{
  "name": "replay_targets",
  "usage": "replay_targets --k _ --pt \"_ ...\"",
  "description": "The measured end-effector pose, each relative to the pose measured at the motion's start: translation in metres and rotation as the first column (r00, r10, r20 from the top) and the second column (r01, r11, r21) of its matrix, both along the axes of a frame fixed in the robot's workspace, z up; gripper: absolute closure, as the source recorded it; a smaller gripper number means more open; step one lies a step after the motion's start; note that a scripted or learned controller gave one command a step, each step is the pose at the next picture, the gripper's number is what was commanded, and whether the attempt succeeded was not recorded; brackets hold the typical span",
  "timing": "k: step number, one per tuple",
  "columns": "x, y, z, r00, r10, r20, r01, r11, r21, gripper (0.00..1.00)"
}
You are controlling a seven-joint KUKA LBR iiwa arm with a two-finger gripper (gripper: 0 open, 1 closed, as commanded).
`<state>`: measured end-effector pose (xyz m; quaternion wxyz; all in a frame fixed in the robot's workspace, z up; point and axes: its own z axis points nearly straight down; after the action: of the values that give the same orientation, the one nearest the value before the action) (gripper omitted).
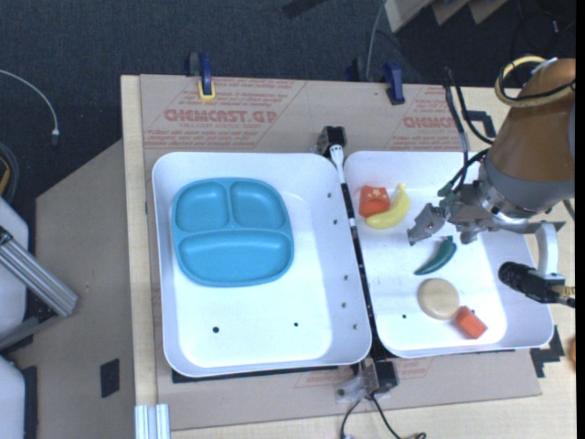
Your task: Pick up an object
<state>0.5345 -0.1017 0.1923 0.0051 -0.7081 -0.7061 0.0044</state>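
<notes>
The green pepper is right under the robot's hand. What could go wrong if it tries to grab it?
The green pepper is thin and lies slanted, so the hand could close beside it and come up with nothing. The tan round thing sits just below the pepper and might get bumped. The banana and red piece touch, so a slip that way could push both.

A: What's cut off?
B: The arm [539, 135] runs out past the right edge, and it covers the far right corner of the right bin [402, 327].

A: And the gripper [445, 224]?
B: Too blurred to read its fingers. Its body overlaps the green pepper's [436, 256] upper tip.
</notes>
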Motion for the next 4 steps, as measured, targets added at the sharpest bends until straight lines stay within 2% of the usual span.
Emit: replay_targets --k 1,2,3,4 --pt "0.003 0.000 0.006 1.000 0.003 0.013 -0.003 1.000 -0.001 0.00" --pt "-0.002 0.004 -0.038 1.000 0.002 0.006 -0.002 1.000 0.001 0.00" --pt "0.003 -0.004 -0.093 1.000 0.002 0.008 -0.002 1.000 0.000 0.00" --pt "0.005 -0.005 -0.104 1.000 0.003 0.019 -0.003 1.000 -0.003 0.00"
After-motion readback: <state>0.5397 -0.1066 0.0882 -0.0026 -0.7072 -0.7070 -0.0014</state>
